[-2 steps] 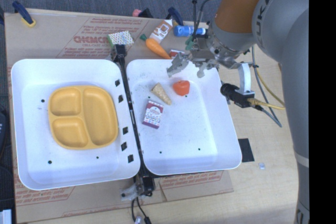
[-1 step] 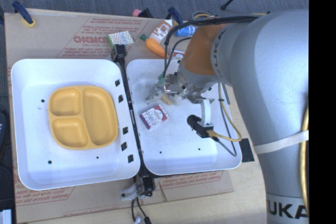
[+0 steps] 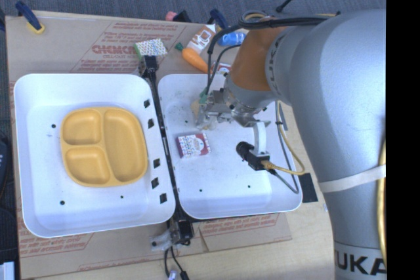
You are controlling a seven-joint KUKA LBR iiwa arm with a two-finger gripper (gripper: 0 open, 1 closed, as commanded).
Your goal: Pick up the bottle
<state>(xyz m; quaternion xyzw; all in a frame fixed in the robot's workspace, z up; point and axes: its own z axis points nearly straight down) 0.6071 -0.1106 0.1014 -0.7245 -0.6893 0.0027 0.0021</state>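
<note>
The bottle [image 3: 199, 42], white-labelled with an orange end, lies on the cardboard just behind the right bin [image 3: 223, 203], outside its back rim. My gripper [image 3: 207, 108] is low inside the right bin near its back left part, a short way in front of the bottle and apart from it. The grey wrist with its orange band [image 3: 252, 65] covers the bin's back right corner. Nothing can be seen held in the gripper.
A small red and white packet [image 3: 193, 144] lies in the right bin just in front of the gripper. A yellow divided plate [image 3: 104, 144] sits in the left bin [image 3: 33, 206]. A checkered block [image 3: 150, 48] and a blue object [image 3: 233, 38] flank the bottle.
</note>
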